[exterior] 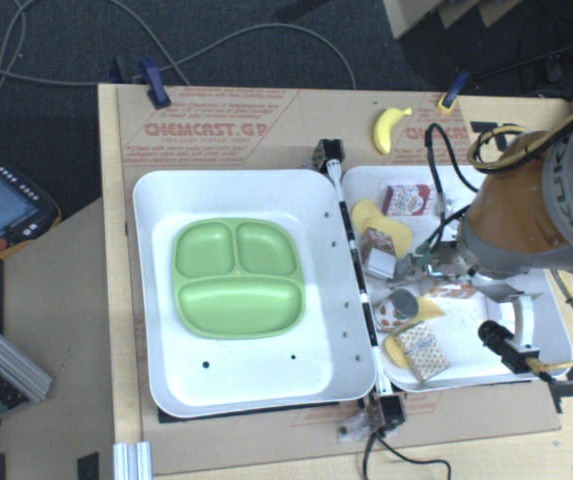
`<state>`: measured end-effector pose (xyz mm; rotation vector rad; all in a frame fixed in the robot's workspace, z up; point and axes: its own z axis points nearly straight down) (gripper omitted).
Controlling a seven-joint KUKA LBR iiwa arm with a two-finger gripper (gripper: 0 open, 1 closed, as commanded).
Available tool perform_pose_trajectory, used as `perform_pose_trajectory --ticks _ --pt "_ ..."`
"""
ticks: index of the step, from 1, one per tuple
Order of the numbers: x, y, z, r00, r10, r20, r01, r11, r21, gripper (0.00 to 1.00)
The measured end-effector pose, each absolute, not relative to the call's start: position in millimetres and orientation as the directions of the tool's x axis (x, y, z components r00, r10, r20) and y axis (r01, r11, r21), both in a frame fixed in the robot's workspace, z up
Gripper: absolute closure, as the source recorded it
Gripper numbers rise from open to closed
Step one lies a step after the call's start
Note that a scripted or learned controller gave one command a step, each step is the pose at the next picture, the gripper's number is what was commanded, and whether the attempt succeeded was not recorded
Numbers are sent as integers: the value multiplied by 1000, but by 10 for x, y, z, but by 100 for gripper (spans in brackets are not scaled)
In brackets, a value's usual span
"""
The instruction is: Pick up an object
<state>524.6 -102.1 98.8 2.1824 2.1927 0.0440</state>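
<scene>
The right bin (556,343) holds several small items. A red-and-white box (406,200) lies at its back, with a yellow banana-shaped piece (374,220) and a small packet (378,264) in front of it. A grey round piece (403,299), a red-and-white item (387,314) and a patterned packet on a yellow piece (421,351) lie nearer the front. My gripper (434,264) is low in this bin, just right of the small packet and above the grey round piece. I see nothing clearly held.
The left bin (156,208) holds a green divided plate (237,277). A yellow toy banana (390,128) lies on the bench behind the right bin. The arm's orange band (511,213) and black cables (446,158) hang over the right bin's far side.
</scene>
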Motion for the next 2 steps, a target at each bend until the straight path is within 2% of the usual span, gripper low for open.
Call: perform_pose_trajectory --ticks 1,2 --pt "4791 -922 844 1 1000 0 1000 -1 0 0" --pt "5393 -1045 846 0 1000 0 1000 0 0 0"
